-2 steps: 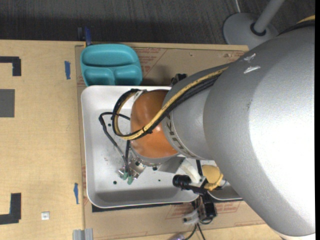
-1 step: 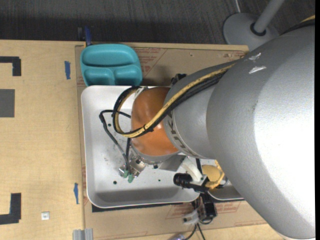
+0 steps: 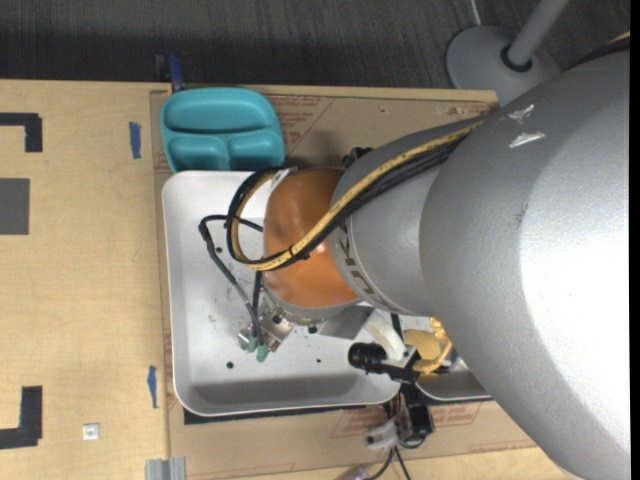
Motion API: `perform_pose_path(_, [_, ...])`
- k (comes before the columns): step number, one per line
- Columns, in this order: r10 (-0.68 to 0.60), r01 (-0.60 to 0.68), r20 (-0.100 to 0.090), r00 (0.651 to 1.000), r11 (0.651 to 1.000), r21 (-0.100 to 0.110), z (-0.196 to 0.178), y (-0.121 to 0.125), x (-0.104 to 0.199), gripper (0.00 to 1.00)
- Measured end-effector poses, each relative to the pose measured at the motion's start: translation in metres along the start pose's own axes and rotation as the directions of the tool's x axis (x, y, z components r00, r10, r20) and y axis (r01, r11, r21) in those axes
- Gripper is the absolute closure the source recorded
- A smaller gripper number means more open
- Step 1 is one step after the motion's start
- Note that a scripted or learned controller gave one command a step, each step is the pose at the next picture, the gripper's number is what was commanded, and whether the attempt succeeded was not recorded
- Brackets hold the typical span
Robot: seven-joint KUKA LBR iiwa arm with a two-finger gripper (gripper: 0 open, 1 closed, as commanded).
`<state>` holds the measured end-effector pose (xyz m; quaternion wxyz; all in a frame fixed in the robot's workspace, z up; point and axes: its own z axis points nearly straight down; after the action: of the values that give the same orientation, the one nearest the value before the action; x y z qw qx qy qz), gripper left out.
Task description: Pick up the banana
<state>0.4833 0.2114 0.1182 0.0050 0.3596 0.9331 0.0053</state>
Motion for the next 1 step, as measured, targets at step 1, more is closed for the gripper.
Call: perform_pose_path(1, [0.000,0.000,0.001,1.000,1.000,-0.002,-0.0098,0.0009,-0.0002,1.00])
